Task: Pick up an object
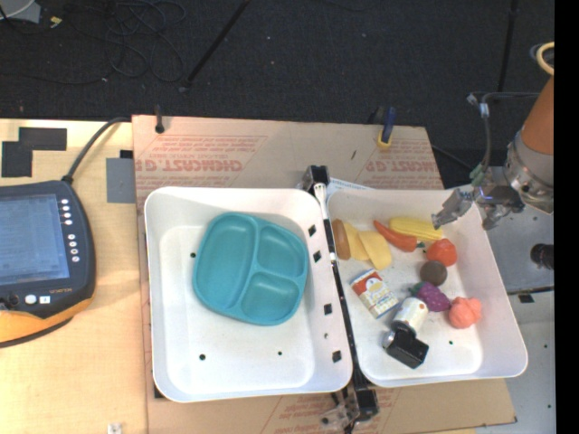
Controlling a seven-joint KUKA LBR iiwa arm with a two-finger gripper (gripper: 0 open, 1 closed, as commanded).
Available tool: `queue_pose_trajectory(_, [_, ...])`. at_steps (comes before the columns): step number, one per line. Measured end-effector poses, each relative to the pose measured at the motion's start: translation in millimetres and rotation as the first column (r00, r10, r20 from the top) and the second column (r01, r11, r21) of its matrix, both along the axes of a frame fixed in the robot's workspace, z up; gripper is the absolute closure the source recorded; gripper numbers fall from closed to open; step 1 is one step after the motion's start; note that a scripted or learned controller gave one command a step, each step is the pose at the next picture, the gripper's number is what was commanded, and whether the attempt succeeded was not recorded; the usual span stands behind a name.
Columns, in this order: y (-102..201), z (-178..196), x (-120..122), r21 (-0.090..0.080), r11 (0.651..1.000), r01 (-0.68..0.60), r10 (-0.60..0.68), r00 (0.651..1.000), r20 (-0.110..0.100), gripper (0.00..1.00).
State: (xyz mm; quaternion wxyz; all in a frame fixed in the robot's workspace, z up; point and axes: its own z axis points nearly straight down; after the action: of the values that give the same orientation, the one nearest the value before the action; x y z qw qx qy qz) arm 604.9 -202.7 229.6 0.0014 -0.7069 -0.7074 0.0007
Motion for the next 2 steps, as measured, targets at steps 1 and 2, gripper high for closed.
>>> queue_pose_trajectory(1, [30, 178, -75, -0.005, 1.0, -0.001, 0.001, 1.0, 0.016, 0.0])
queue_pose_trajectory(2, [109, 304, -83, -0.002, 1.0, -0.008, 0.008, 1.0, 0.015, 0.0])
